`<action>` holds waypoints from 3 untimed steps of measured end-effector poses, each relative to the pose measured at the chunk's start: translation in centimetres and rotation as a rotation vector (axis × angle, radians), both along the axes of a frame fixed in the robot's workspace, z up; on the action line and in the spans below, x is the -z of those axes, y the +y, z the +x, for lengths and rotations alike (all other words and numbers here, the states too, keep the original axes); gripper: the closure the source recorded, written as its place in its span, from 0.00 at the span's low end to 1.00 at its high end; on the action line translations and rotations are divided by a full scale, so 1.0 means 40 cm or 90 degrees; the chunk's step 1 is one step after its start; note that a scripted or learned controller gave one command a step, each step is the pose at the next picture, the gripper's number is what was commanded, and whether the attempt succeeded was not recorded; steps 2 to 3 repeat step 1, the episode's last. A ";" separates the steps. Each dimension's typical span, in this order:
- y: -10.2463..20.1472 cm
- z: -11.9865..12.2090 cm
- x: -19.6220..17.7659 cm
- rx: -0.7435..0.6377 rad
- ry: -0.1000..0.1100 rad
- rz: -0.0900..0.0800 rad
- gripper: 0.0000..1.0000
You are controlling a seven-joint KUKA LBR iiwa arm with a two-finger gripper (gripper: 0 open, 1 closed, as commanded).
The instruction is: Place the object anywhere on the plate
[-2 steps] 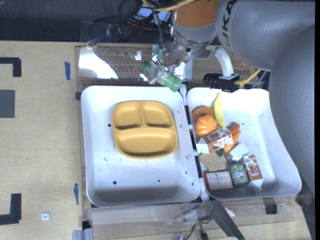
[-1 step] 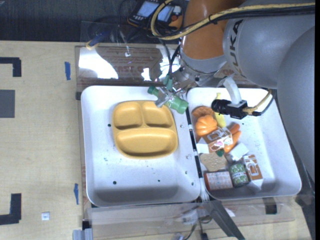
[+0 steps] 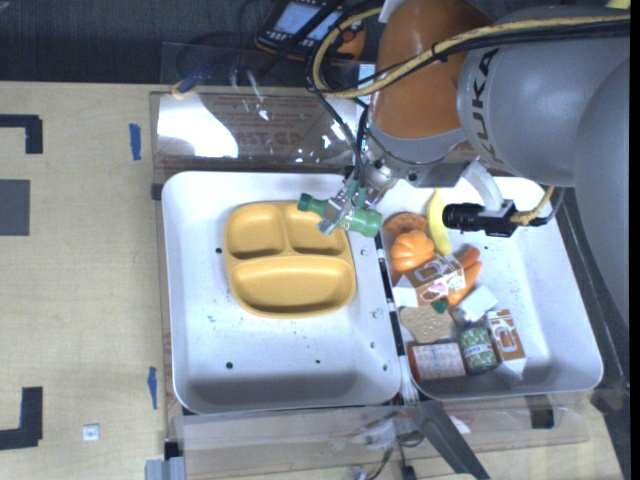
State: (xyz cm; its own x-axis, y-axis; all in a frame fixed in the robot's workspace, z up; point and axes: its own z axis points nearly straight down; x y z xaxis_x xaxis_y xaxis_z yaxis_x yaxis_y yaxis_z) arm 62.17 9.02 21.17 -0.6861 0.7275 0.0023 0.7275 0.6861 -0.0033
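A yellow plate (image 3: 290, 258) with three compartments lies in the left bin (image 3: 200, 318). My gripper (image 3: 348, 208) hangs over the plate's far right corner, close to the divider between the bins. A green, bottle-like object (image 3: 365, 221) lies crosswise between its fingers, with one green end (image 3: 310, 206) sticking out over the plate's back rim. The gripper is shut on it. The grey arm with its orange band (image 3: 425, 63) reaches in from the right and hides the back of the right bin.
The right bin (image 3: 560, 288) holds several toy foods: an orange pumpkin-like piece (image 3: 410, 251), a banana (image 3: 437, 223), a carrot (image 3: 466, 268), a cracker (image 3: 425, 323), a green can (image 3: 478, 349) and small packets (image 3: 437, 360). Cables and a device (image 3: 295, 23) lie behind the bins.
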 end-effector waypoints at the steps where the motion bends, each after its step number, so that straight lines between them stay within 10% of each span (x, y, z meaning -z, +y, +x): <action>1: -0.042 0.056 0.075 -0.090 -0.002 0.001 1.00; 3: -0.042 0.056 0.075 -0.090 -0.002 0.001 1.00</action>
